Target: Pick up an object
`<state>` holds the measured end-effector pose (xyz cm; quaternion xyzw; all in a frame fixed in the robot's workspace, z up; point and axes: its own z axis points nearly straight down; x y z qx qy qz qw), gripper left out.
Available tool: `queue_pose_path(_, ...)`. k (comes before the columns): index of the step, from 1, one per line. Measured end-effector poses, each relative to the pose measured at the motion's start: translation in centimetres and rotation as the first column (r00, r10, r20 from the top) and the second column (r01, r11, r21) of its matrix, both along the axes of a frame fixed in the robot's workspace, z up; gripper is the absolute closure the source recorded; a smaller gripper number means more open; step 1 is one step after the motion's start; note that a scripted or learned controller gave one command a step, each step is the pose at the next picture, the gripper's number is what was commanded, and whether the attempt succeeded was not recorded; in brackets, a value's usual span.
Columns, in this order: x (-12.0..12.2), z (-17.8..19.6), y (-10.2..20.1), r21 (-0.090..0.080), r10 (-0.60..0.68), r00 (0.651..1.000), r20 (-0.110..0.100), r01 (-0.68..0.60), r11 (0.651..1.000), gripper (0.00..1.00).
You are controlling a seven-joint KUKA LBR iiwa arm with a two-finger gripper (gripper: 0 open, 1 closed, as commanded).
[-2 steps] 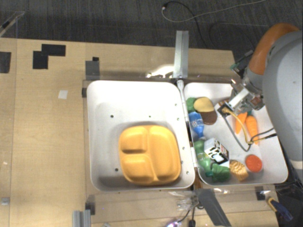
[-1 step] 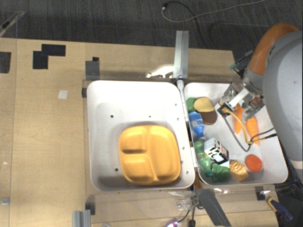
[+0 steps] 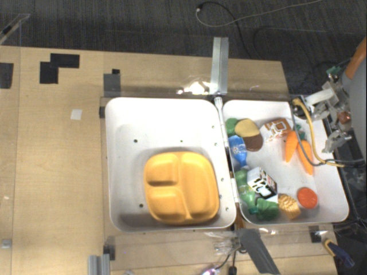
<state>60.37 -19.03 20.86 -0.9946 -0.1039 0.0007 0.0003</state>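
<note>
perhaps gripper point(image 3: 334, 132) near carrots point(image 3: 298, 148)

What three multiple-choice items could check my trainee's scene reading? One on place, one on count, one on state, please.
1. Where is the yellow compartmented plastic tray?
A. left white bin
B. right white bin
C. wooden bench

2. How many orange carrots lie in the right bin?
A. none
B. two
C. five

3. How does the tray lie?
A. leaning on a wall
B. flat, compartments up
C. on top of the toys

Key: 1 A, it sits on that bin's floor; 2 B, both lie side by side near the far right wall; 3 B, its three hollows face the camera.
</note>
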Motion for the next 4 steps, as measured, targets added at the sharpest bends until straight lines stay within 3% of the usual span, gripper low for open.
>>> queue_pose_path(1, -3.8, -11.6, -0.6, 0.001, -0.001, 1.000, 0.000, 0.001, 1.000, 0.00)
queue_pose_path(2, -3.8, -10.6, -0.4, 0.003, 0.008, 1.000, -0.003, -0.008, 1.000, 1.00)
queue_pose_path(3, -11.3, -11.9, -1.6, -0.003, -0.005, 1.000, 0.011, 0.005, 1.000, 1.00)
queue_pose_path(4, -11.6, -1.8, -1.0, 0.001, -0.002, 1.000, 0.001, 0.002, 1.000, 1.00)
